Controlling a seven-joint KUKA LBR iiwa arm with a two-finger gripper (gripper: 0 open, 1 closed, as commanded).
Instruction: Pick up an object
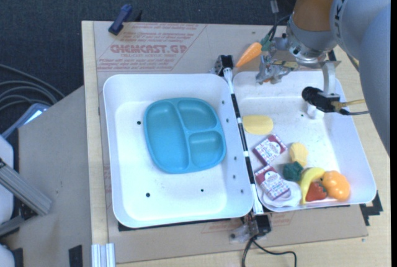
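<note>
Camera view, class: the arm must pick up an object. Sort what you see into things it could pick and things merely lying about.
For the job:
grey arm's gripper
orange carrot-shaped toy
pale yellow oval toy
two red-and-white packets
yellow plastic banana
orange plastic pepper

Lying about:
blue sectioned plastic plate
blue marker

Left bin [124, 135]: holds a blue divided plate [185, 134], centre of frame.
Right bin [347, 129]: toy foods clustered at its lower end, including a banana [310, 180] and an orange pepper [335, 184].
Gripper [271, 73]: upper right, over the right bin's far edge, beside an orange carrot [249, 53].
</note>
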